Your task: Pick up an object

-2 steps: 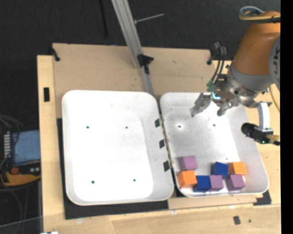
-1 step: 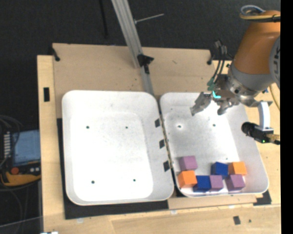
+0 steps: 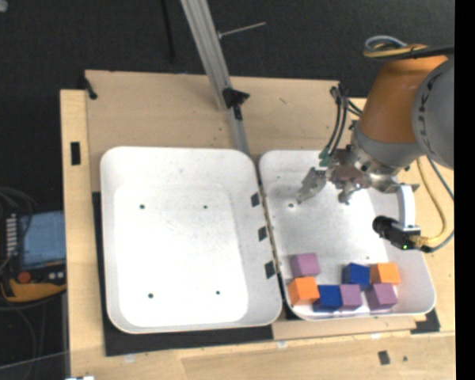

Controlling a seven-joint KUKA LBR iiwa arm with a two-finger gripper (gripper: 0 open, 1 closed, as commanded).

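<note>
Several small blocks lie at the near end of the right bin (image 3: 332,228): a purple block (image 3: 305,264), an orange block (image 3: 304,290), a blue block (image 3: 329,298), another purple block (image 3: 351,295), a second blue block (image 3: 356,275), a second orange block (image 3: 386,273) and a third purple block (image 3: 381,295). My gripper (image 3: 327,190) hangs over the far half of that bin, well behind the blocks. Its fingers (image 3: 309,186) are spread open with nothing between them.
The left bin (image 3: 182,236) sits beside the right one, with small black clips along their shared edge. A slanted metal pole (image 3: 210,46) rises behind the bins. A black sensor with yellow cable (image 3: 396,232) hangs off the wrist.
</note>
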